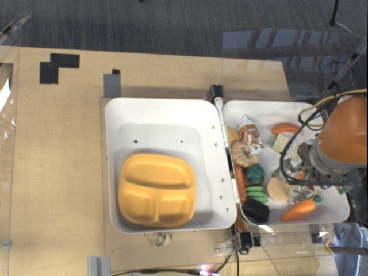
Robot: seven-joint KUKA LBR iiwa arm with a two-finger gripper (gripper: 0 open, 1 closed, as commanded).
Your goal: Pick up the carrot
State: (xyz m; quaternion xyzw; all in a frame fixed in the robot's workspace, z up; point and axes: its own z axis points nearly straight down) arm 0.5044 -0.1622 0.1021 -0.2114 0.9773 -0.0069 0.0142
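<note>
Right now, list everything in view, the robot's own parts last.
bins: 2, white, side by side on the bench.
tray: 1, yellow, left bin.
carrot: 1, orange, right bin, near front edge.
sausage: 1, orange-red, right bin, far side.
carton: 1, brown and white, right bin.
green toys: 2, green, right bin, left side.
black item: 1, right bin, front left corner.
arm: 1, grey with orange band, over right bin.
end effector: 1, just above carrot.
</note>
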